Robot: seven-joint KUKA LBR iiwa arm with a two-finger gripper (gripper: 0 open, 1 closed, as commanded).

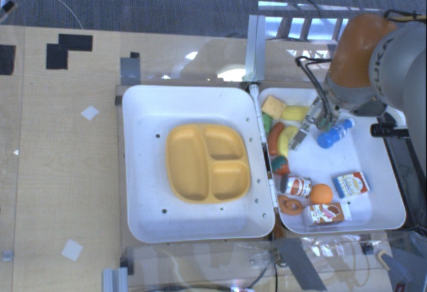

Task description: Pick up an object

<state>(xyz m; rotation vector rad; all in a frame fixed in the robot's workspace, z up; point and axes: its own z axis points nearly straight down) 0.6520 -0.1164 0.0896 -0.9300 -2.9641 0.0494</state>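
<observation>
My grey arm with its orange band (357,44) reaches in from the right over the right-hand shallow white bin (380,177), and my two-finger gripper (301,135) hangs low above the far left part of that bin, its slim dark fingers pointing down and to the left; whether they stand apart or together I cannot tell. No object can be seen between them. The fingertips sit just beside a yellow banana-shaped toy (283,143) and close to a red-orange carrot-like piece (274,135) that lies along the bin's left wall. Farther back rest a pale yellow sponge-like block (273,106) and a second yellow rounded piece (294,113). Just right of the gripper lies a small blue plastic bottle (331,135) with a white middle, tilted on its side. Toward the near end of the same bin lie a small red-and-white can (297,186), a round orange ball-like fruit (321,193), a white carton with a blue and orange label (351,185), a flat white packet with red print (326,214) and a brown pretzel-shaped piece (290,205); a small red and teal item (279,165) sits against the left wall between the banana toy and the can. The left-hand shallow white bin (147,151) holds a yellow three-compartment plastic tray (207,163), lying flat near its middle, well apart from the gripper. Both bins rest on a light wooden bench (60,171).
</observation>
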